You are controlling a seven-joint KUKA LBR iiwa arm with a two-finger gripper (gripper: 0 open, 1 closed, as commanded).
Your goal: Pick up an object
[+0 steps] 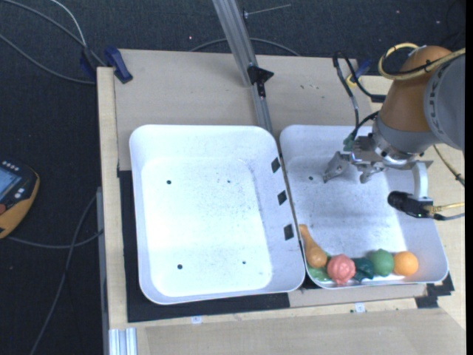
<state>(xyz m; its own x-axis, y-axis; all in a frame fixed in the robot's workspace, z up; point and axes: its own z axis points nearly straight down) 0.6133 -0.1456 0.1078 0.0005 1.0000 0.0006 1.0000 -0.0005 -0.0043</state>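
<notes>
A pale wooden bench (222,87) sits on dark carpet, cables trailing across the floor at the left and a metal pole (236,35) leaning in from the top. Two white bins lie side by side on it. The left bin (148,198) shows just a few dark specks. Over in the right bin (347,213), the objects crowd along the near wall: a carrot (312,248) with its long axis running from upper left to lower right, thin tip pointing up-left toward the divider; just beside it a pink ball (341,268); then a green ball (382,261) and an orange ball (406,263) farthest right, with something small and bluish-green tucked between pink and green.

The arm (417,98) comes in from the right, and the gripper (347,170) hangs over the far part of the right bin, well apart from the objects. Its fingers are spread, splayed down and left, nothing between them.

No writing is legible anywhere.
</notes>
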